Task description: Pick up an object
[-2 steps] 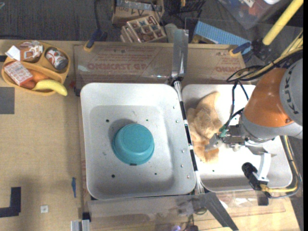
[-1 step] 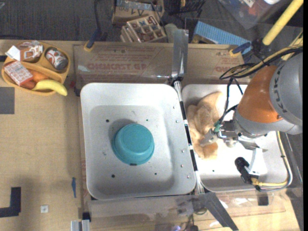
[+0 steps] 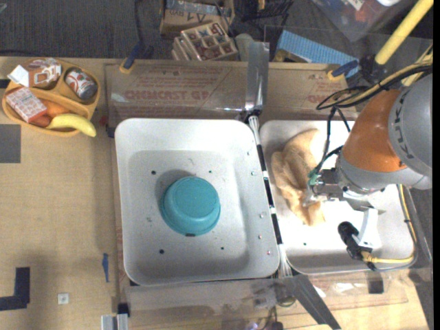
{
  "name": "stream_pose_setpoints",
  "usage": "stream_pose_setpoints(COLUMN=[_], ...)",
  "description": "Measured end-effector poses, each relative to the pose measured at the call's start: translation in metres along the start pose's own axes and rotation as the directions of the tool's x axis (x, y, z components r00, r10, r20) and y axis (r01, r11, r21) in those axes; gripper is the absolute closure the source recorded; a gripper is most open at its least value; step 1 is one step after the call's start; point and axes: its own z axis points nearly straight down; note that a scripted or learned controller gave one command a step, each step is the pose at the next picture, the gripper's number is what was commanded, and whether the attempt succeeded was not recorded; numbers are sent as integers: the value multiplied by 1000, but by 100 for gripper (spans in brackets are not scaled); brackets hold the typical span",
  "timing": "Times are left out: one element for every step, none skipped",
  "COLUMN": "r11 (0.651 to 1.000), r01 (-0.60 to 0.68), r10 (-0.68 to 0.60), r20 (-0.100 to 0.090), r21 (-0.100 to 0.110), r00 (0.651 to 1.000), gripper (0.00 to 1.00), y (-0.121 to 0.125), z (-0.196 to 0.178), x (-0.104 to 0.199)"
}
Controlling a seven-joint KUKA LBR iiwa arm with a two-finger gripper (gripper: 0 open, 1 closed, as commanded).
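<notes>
1. In the camera view, two white bins stand side by side: the left bin (image 3: 130, 157) and the right bin (image 3: 399, 236).
2. The left bin holds a teal bowl (image 3: 191, 205), turned upside down, near its middle and well apart from the arm.
3. The right bin holds a tan, soft-looking thing, perhaps a plush toy (image 3: 297, 174). It lies in the far left part of the bin, close to the wall shared with the left bin.
4. The arm (image 3: 385, 146) reaches in from the right, and its gripper (image 3: 317, 192) is low over the near end of the toy. I cannot tell if it is released or clenched, and I cannot tell if it grasps the toy; the wrist hides that part.
5. I judge the toy as the thing to pick here. It looks light and soft, so it will yield and fold under pressure, and it is not fragile or slippery.
6. A good place to take hold is a thick fold in its middle, not a thin edge, because a loose end can slip out when lifted.
7. The bowl looks stiff and smooth; upside down, it offers no easy rim.
</notes>
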Motion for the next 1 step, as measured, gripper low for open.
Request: stream_pose_setpoints(r11=[988], r01=[155], r10=[-155], r20=[0], r21=[12], r00=[988], gripper=[100], y=[78], z=[-84], x=[22])
